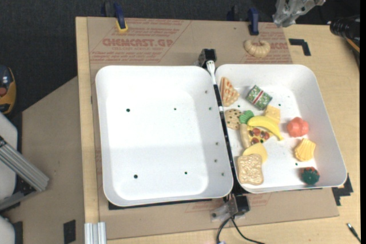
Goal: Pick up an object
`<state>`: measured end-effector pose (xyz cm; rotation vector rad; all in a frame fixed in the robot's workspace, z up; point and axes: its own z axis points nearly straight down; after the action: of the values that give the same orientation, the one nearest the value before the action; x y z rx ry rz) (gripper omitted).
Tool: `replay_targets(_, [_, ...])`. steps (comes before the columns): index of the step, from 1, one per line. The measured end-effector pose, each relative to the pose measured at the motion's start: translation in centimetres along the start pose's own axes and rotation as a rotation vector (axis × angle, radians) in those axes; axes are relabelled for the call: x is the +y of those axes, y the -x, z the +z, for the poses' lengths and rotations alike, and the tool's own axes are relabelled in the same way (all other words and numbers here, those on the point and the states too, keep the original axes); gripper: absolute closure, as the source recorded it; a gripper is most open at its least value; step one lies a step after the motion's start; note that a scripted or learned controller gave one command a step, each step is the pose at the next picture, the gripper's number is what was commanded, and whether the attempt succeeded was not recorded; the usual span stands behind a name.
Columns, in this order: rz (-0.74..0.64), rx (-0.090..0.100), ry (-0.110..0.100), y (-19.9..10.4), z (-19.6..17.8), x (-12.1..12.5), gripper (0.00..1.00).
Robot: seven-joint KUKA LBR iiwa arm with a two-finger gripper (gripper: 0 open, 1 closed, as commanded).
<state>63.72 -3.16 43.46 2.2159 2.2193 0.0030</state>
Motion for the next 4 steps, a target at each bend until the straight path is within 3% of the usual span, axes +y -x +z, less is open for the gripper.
replay_targets(1, [-0.001, 0.001, 0.010, -0.7, -10.8, 0.5, 1.00])
replay_targets(2, [-0.003, 0.003, -0.016, -6.2, 0.8, -0.9, 1.00])
replay_targets(3, [-0.001, 0.003, 0.010, -6.9, -10.8, 0.4, 1.00])
replay_targets(4, [-0.010, 0.004, -0.013, -20.3, -3.4, -1.9, 1.00])
